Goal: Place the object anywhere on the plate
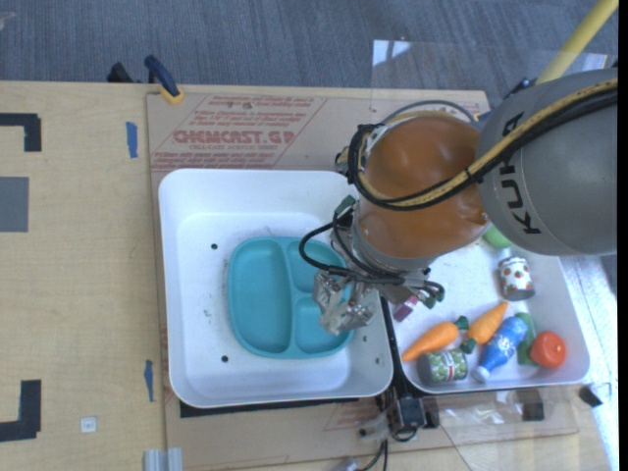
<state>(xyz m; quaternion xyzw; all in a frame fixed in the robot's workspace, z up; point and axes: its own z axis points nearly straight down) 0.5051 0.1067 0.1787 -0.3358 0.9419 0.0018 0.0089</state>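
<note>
- The gripper (pixel 343 307) hangs over the right-hand edge of the teal divided plate (pixel 270 297), which lies in the left white bin (pixel 186 263).
- I cannot tell how the hand is set, nor whether anything sits in it; the metal parts there are too cluttered to read, and no object can be made out in it.
- Which toy the task means is not clear. The loose candidates all lie in the right white bin (pixel 574 366): two carrots (pixel 432 340), a small can (pixel 446 365), a blue bottle (pixel 500 346), a red tomato (pixel 548 349) and a small white jar (pixel 514 276).
- The relation that matters: the plate is directly under the hand and spreads away to its left, while the toys lie well apart to its right, across the wall between the bins.
- My judgement: if the hand does carry something, a release here lands it on the plate's right compartments; if not, the arm must go back right.
</note>
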